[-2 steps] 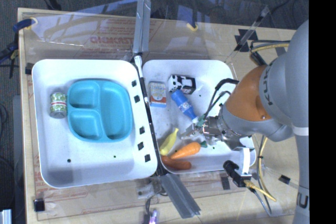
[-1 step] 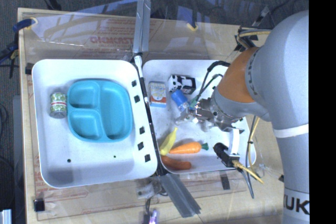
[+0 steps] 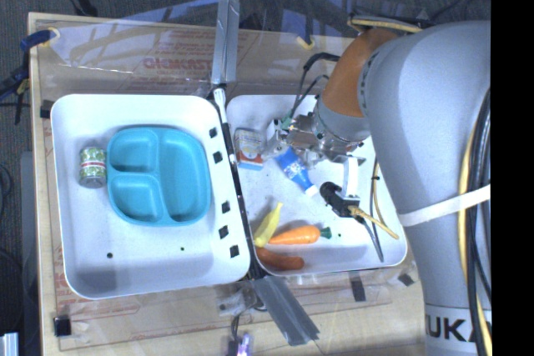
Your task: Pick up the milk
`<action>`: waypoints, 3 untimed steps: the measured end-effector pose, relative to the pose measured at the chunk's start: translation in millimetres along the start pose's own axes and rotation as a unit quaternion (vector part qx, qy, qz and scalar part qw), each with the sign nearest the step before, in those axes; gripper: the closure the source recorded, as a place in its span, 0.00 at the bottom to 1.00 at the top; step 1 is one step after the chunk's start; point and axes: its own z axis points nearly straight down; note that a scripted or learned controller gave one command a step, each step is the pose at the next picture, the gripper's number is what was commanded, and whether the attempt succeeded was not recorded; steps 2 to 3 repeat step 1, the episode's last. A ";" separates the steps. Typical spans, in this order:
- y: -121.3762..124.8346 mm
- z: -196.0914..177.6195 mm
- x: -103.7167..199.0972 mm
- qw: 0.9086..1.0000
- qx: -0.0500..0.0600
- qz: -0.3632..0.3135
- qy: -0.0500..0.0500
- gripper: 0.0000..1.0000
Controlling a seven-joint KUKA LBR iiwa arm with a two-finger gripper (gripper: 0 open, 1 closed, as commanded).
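Hovering over right bin [image 3: 385, 250], gripper [image 3: 294, 147] touches milk [image 3: 294, 167], w/ fingers hidden.

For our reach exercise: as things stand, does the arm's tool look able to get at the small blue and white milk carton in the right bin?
Probably yes. The tool sits right over the small blue and white milk carton in the right white bin, with nothing lying on top of the carton.

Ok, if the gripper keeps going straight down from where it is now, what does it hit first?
Probably the blue milk carton, which lies right beside the gripper in the right bin; depth is unclear from this slant.
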 end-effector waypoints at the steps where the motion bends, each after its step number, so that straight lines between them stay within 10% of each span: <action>1: -0.2 -9.5 2.3 1.000 0.003 -0.005 0.000 1.00; 3: -0.2 -9.5 2.3 1.000 0.003 -0.005 0.000 1.00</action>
